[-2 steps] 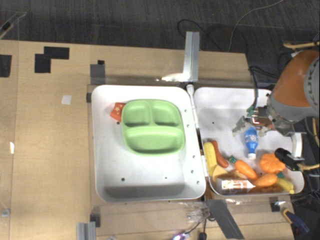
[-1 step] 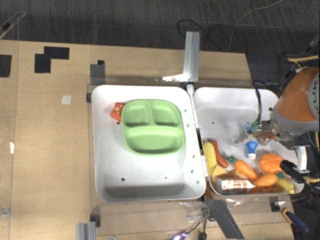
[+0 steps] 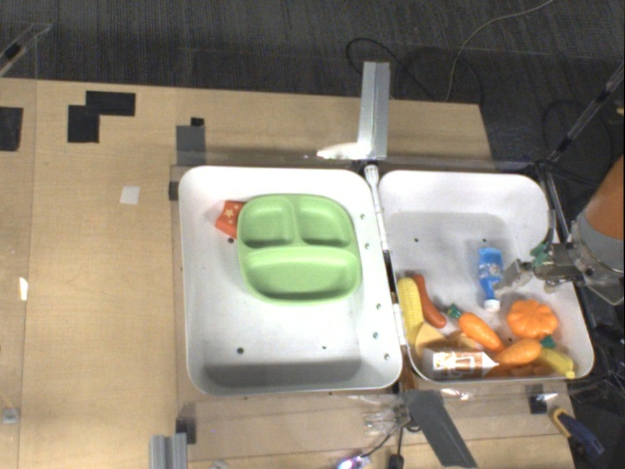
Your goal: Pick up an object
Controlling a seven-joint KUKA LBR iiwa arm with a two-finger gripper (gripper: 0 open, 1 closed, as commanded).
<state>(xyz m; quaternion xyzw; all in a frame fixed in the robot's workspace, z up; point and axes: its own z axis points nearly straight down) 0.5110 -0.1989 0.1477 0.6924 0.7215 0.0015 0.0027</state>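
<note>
While my hand hovered beside one small blue plastic bottle, its grip unclear, one green three-compartment plastic tray lay in the left white bin.

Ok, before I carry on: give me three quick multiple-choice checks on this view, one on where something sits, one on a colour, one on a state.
1. Where does the green divided plate lie?
A. in the left bin
B. in the right bin
C. on the bench outside the bins

2. What colour is the small bottle in the right bin?
A. red
B. blue with a white cap
C. black

3. How does the corn cob lie?
A. standing upright
B. flat, against the right bin's left wall
C. on the green plate

Answers: 1 A, the plate rests on the left bin's floor. 2 B, its body is blue, and it lies beside the tool. 3 B, it lies lengthwise next to the red sausage.
</note>
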